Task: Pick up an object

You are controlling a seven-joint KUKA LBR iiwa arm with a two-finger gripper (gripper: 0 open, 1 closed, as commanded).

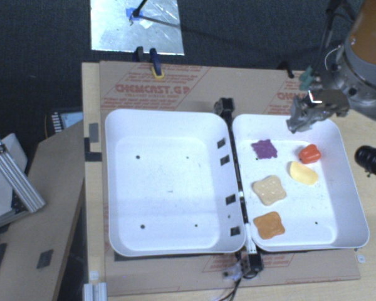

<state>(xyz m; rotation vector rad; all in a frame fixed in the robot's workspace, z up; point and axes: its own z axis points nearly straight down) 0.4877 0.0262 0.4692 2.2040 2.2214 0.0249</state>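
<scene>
Bench: right bin holds five small food pieces

Arm cut off at right edge

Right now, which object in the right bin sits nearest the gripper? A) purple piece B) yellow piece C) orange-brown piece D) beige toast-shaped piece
A: the purple piece lies just below and left of the gripper at the right bin's back edge; the other three sit farther toward the front.
</scene>
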